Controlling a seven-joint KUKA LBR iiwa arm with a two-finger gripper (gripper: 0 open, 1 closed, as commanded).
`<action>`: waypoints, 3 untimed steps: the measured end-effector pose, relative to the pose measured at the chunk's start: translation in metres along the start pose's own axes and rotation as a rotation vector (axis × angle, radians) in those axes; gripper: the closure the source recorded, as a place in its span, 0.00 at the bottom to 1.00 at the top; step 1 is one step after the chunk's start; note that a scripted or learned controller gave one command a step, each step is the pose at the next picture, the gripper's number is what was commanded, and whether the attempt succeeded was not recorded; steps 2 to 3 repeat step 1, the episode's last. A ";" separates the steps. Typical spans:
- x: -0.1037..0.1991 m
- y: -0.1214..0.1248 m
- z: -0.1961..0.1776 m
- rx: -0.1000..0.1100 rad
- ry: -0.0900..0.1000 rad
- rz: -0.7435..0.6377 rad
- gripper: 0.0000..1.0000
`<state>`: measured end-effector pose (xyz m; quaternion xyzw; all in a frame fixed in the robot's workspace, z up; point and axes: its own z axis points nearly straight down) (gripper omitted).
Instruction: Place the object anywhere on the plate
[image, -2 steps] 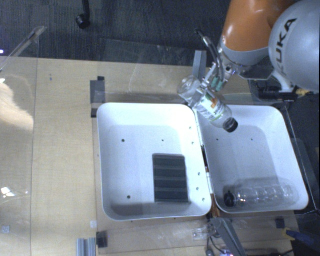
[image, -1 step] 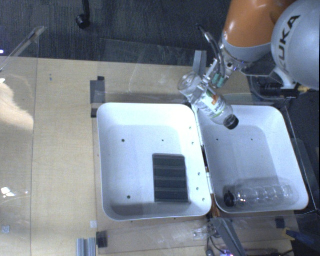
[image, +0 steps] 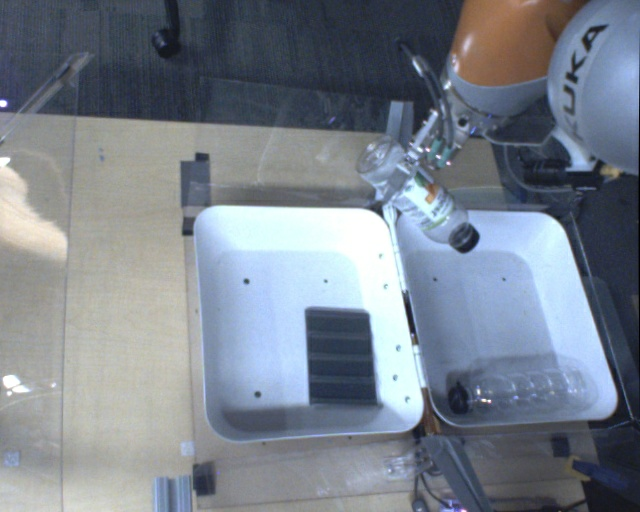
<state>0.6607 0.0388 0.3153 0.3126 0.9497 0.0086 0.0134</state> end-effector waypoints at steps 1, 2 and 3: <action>0.047 -0.032 0.089 0.019 0.018 -0.104 1.00; 0.047 -0.032 0.089 0.019 0.018 -0.104 1.00; 0.047 -0.032 0.089 0.019 0.018 -0.104 1.00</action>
